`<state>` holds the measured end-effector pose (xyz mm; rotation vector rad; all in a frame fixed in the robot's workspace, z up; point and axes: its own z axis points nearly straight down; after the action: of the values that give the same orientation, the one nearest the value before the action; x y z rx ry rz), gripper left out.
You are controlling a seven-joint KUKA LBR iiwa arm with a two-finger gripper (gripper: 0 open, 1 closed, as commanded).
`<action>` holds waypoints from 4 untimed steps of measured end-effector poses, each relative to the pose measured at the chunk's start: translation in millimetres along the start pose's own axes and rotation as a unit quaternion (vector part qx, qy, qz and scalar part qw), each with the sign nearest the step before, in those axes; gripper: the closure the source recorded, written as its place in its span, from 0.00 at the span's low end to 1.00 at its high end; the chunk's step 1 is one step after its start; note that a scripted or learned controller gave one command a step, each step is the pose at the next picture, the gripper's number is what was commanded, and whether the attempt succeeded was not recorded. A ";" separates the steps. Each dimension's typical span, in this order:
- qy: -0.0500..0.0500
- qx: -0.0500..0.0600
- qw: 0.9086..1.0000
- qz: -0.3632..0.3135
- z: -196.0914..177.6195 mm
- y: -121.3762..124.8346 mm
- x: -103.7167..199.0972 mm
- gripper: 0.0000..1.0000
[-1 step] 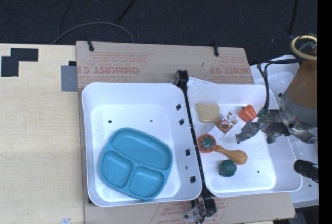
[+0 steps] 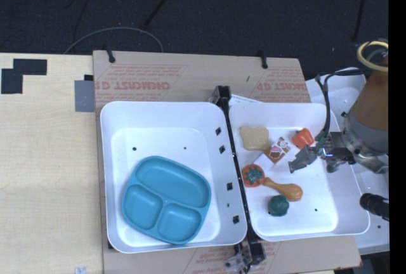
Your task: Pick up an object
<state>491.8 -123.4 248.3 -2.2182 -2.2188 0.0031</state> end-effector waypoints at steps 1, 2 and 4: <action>0.000 0.002 1.000 0.000 43.6 -0.1 -1.8 0.00; 0.001 0.002 1.000 0.000 87.7 -1.2 2.6 0.00; -0.003 -0.003 1.000 0.004 117.5 3.6 4.0 1.00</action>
<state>494.9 -119.2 130.8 -2.2338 -2.2149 0.0019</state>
